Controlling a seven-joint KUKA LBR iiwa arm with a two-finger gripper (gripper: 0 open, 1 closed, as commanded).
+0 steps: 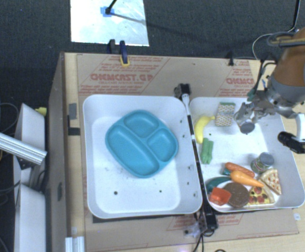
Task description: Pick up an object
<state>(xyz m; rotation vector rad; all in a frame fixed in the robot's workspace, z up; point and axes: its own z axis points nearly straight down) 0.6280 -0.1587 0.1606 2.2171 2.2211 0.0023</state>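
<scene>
While the gripper (245, 121) hangs over the right bin's (294, 168) far edge, finger state indeterminable, the sponge-like block (225, 114) sits just beside it, toward the divider.

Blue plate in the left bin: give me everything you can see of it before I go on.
The blue plate is a rounded, sectioned tray that looks like smooth plastic, with three compartments: one long one along its lower left and two smaller ones at its upper right. It lies flat and right side up on the floor of the left bin, turned at a slant to the bin's walls and roughly centred. Nothing lies in its compartments and nothing touches it but the bin floor. The gripper is over the right bin, well away from it.
</scene>
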